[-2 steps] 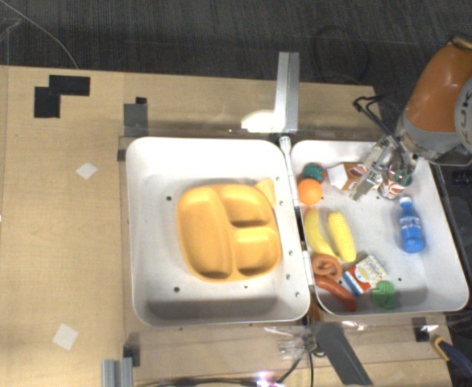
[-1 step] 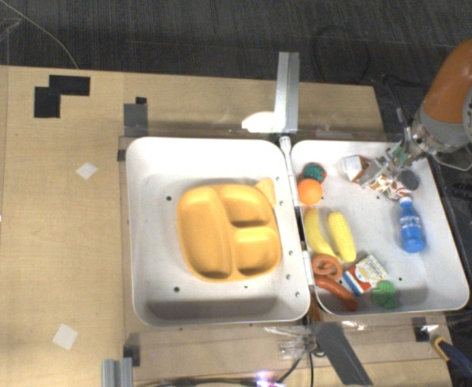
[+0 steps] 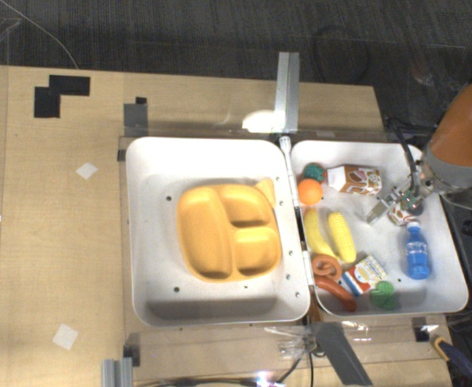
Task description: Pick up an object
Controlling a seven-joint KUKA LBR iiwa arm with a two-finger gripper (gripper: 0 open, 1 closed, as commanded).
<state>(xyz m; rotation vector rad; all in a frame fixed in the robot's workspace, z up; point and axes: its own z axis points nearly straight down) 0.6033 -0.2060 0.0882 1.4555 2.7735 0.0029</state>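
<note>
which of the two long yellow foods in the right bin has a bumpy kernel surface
The yellow plastic corn cob, the one farther from the bin divider; the smooth yellow banana lies beside it, against the divider.

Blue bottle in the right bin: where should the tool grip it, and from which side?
Probably across the middle of the blue bottle, descending from above. It lies flat, cap toward the bin's far side, with bare floor on both long sides; the right bin wall is close on the right.
</note>
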